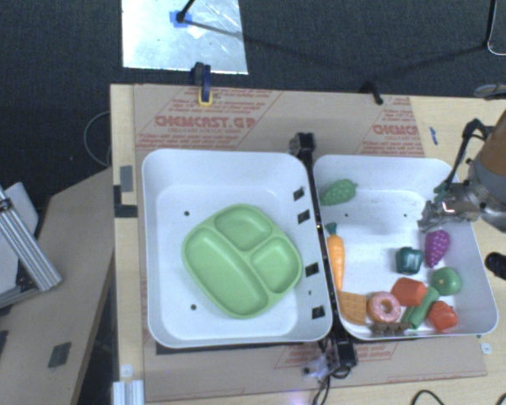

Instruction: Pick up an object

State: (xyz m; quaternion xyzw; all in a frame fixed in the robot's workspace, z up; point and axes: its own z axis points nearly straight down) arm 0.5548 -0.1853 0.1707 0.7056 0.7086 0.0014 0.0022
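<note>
— Where is your arm right now?

— It reaches in over the right rim of the right bin (379, 169), wrist bent down, and my jaws hang at (439, 212), just above the purple grapes (437, 245). Whether they are released or clenched, I cannot tell.

— What lies around those grapes?

— A dark teal piece (408, 261) just left of the grapes, a green piece (445, 280) just below. Further below the grapes sit red pieces (410, 292) and a donut (383, 308). A carrot (336, 260) lies well left of the grapes, by the bin's left wall.

— Any open room?

— Bare white floor up and left of the grapes. The left bin (164, 201) carries a green plate (240, 261).
</note>
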